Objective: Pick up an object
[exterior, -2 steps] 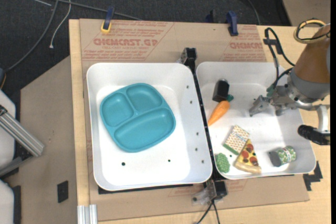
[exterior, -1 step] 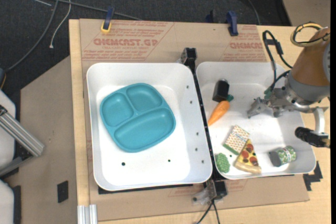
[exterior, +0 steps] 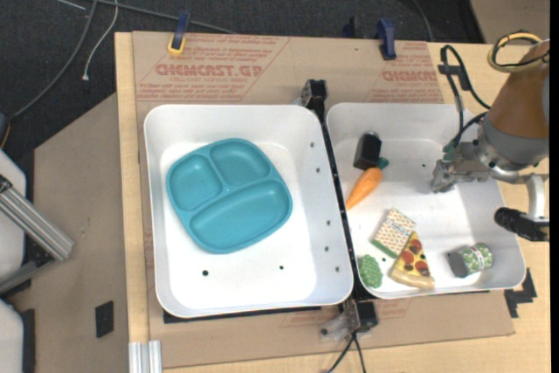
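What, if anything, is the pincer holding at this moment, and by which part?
Nothing is seen held. The pincer sits low over bare floor of the right bin, apart from the carrot and the other items.

Red lettering reading "CHEMCAST GP" ran across the brown protective sheet covering the worktop behind the left bin, and repeated partly near the right bin.

Divided plate lies in the left bin; right bin holds carrot, pizza slice — claw above.
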